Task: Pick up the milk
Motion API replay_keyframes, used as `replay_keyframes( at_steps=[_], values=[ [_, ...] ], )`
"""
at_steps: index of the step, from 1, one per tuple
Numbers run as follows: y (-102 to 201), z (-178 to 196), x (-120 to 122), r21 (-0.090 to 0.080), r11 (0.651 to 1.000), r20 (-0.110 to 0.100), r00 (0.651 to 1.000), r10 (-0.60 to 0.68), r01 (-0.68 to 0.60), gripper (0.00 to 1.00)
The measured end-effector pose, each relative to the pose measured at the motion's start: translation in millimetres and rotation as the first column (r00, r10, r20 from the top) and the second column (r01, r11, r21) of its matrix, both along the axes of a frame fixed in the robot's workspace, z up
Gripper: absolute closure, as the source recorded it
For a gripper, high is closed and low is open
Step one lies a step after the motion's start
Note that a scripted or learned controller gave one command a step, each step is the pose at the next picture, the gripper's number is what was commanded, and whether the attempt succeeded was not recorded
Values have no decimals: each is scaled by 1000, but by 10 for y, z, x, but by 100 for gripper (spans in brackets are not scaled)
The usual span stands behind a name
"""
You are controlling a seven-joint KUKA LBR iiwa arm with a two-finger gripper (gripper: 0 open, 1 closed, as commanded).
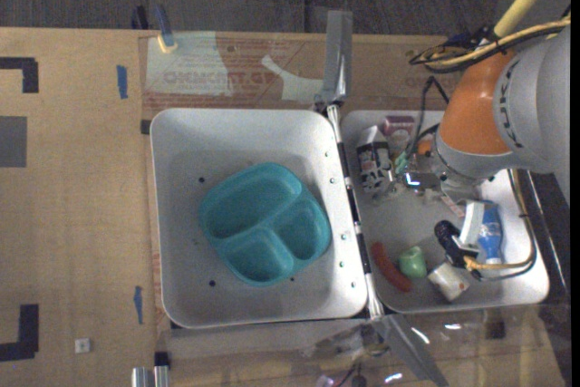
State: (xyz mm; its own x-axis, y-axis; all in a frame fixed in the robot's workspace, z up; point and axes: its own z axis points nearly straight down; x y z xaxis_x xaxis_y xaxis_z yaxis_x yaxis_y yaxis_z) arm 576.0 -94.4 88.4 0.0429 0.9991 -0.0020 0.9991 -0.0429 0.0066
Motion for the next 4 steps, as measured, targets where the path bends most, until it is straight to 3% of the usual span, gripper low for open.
replay_keyframes(
  at_steps=[1,2,3,4],
  values=[
    [-28,-11,588,0,977,-3,977,-212,212,0],
    [575,971,911,2,838,-6,838,-545,545,0],
    [-116,2061,910,2,890,-5,890,-455,455,0],
    [-17,440,327,1,794,-10,793,-609,609,0]
  ],
)
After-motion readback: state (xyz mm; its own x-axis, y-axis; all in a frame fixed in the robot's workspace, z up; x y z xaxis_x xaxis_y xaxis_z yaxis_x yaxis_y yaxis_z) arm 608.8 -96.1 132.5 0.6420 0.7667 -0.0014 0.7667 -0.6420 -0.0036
